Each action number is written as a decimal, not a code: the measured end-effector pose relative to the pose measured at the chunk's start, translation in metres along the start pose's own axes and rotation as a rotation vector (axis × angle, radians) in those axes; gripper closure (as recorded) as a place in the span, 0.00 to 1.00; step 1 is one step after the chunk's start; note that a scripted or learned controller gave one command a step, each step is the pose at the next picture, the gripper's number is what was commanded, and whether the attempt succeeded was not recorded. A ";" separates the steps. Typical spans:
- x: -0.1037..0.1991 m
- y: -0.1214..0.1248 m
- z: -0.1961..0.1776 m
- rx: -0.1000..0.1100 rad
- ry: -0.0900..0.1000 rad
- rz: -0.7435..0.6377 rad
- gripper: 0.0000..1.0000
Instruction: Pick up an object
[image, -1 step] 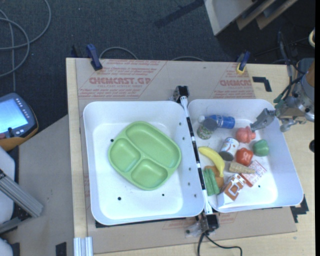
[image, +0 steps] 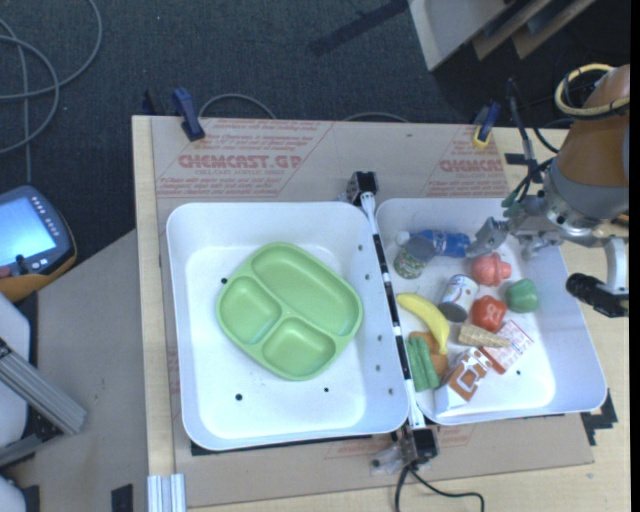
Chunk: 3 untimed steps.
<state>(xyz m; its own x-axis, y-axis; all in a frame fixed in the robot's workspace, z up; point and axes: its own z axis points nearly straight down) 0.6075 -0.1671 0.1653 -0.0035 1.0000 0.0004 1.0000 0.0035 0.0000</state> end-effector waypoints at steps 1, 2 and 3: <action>0.012 -0.020 0.085 0.008 0.003 0.003 0.00; -0.014 0.026 0.080 -0.006 -0.004 0.002 0.00; -0.013 0.025 0.069 -0.005 -0.003 0.002 1.00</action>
<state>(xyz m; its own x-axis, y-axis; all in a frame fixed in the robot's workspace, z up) 0.6325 -0.1803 0.0958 -0.0019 1.0000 -0.0027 1.0000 0.0019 0.0052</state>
